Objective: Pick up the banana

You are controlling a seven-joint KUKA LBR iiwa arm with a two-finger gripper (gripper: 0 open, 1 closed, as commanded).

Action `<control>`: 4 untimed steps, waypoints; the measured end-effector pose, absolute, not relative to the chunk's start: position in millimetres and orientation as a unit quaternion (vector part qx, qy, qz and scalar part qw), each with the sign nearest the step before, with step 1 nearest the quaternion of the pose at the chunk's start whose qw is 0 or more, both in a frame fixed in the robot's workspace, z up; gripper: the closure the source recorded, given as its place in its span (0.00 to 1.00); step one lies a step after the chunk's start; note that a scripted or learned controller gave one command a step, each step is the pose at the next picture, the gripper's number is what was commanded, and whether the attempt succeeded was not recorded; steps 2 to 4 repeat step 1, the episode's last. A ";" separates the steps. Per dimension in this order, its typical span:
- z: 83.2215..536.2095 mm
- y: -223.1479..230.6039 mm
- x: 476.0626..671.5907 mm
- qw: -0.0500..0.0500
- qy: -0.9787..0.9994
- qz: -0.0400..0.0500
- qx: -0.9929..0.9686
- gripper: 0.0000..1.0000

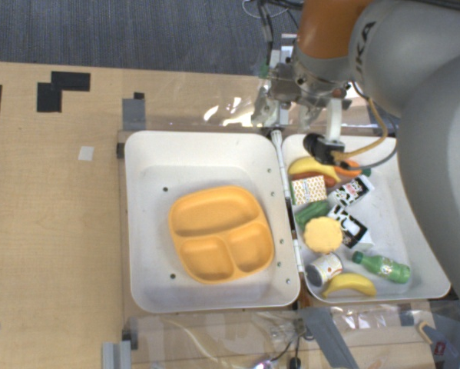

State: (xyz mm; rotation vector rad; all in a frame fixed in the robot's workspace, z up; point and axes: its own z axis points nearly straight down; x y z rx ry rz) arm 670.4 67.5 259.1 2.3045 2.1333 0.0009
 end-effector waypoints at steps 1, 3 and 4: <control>347.2 136.5 670.1 0.001 0.631 0.000 0.776 0.00; 347.2 136.5 670.1 0.001 0.631 0.000 0.776 0.00; 347.2 136.5 670.1 0.001 0.631 0.000 0.776 0.00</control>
